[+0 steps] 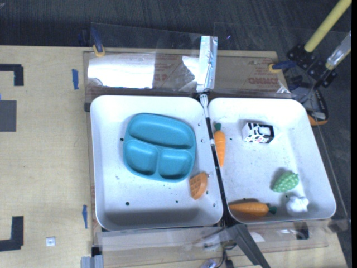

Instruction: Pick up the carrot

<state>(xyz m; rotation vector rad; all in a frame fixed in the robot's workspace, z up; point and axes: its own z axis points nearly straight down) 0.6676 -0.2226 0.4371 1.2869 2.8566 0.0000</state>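
Observation:
Two carrots lie in the right bin [312,149]. One carrot [220,146] is small and orange with a green top, lying lengthwise against the bin's left wall, its top pointing to the back. The other carrot [249,208] is larger and lies crosswise along the front wall, its dark green top pointing right.
The left bin [106,166] holds a blue divided plate [159,147] and an orange-brown food piece [198,185] at its front right corner. In the right bin are a black-and-white object [258,133], a green bumpy toy [285,181] and a white object [297,204]. A yellow rod [332,17] crosses the top right.

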